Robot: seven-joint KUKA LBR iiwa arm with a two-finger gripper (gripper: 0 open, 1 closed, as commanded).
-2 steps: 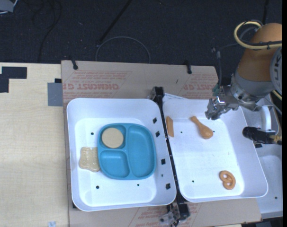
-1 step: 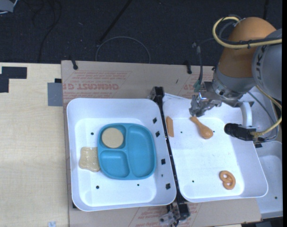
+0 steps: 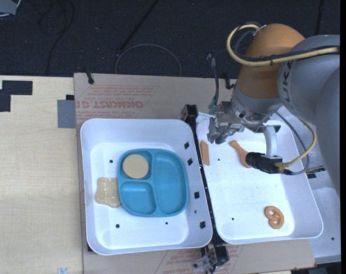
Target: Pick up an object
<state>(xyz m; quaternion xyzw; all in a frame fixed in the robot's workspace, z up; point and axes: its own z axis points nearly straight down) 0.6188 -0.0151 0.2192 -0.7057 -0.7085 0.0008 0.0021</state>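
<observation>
Orange stick (image 3: 204,152) lying against the left wall of the right bin (image 3: 310,221), just at 7 o'clock of the tool (image 3: 220,131), close by but apart. Tool hovering low over the bin's upper left corner; finger spread impossible to tell from this angle. Wooden spoon (image 3: 240,152) at 4 o'clock of the tool, pretzel (image 3: 274,216) far off at 5 o'clock. Over in the left bin (image 3: 99,233): blue divided plate (image 3: 161,187) carrying a round cracker (image 3: 135,165), pale sponge-like piece (image 3: 107,192) touching the plate at its 9 o'clock.

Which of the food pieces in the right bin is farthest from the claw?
The pretzel, alone near the bin's front right corner. The orange stick and spoon-shaped piece lie just below the claw.
</observation>
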